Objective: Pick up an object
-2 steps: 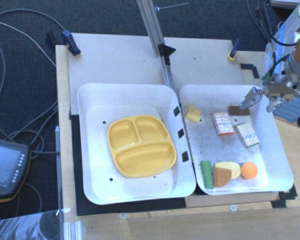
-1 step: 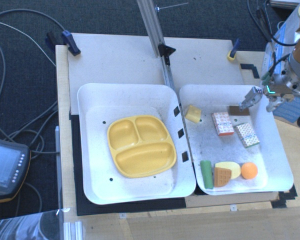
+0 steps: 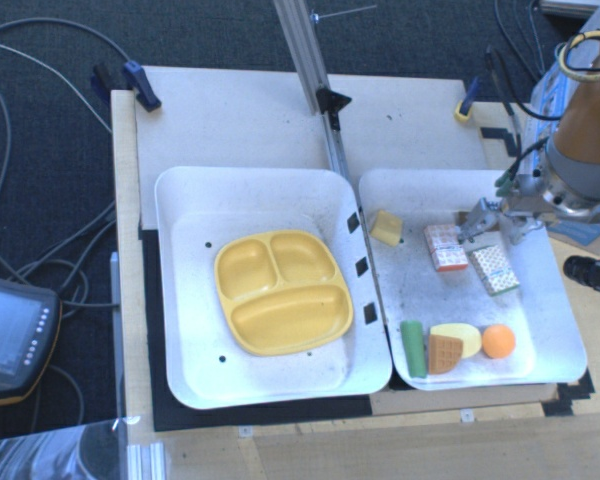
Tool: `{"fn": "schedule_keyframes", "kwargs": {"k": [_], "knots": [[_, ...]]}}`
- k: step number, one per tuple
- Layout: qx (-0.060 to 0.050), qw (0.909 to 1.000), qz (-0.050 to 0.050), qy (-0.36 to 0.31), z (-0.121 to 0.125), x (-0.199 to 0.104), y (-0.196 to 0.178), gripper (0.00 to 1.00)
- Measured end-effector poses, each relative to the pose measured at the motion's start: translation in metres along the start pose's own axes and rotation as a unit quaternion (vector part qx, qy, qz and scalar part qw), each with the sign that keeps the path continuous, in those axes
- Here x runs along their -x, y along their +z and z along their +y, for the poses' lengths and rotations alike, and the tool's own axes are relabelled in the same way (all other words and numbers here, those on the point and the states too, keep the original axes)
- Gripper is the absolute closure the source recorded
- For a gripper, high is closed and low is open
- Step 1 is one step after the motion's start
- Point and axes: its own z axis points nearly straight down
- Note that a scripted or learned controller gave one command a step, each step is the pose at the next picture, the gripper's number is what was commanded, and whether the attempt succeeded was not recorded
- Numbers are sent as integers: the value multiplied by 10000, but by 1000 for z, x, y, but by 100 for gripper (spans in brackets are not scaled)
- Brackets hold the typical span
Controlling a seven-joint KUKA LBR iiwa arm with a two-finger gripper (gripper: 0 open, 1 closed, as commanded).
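My gripper (image 3: 494,226) hangs over the upper part of the right bin (image 3: 570,318), open, with nothing between its fingers. Just below its left finger lies a small red-and-white box (image 3: 445,247). A white box with a green pattern (image 3: 494,268) lies tilted below the gripper. A pale yellow block (image 3: 386,228) sits near the bin's left wall. Along the front edge lie a green cylinder (image 3: 412,348), an orange-brown wedge (image 3: 444,353), a yellow piece (image 3: 466,337) and an orange ball (image 3: 498,341).
The left bin (image 3: 180,268) holds a yellow divided plate (image 3: 283,290). A metal pole (image 3: 300,28) rises from the back between the bins. Cables and a dark device (image 3: 10,338) lie on the floor at the left.
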Motion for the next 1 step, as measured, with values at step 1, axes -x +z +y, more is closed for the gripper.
{"fn": "schedule_keyframes", "kwargs": {"k": [1], "knots": [[1,10000,-3,2,-5,3,44,0]]}}
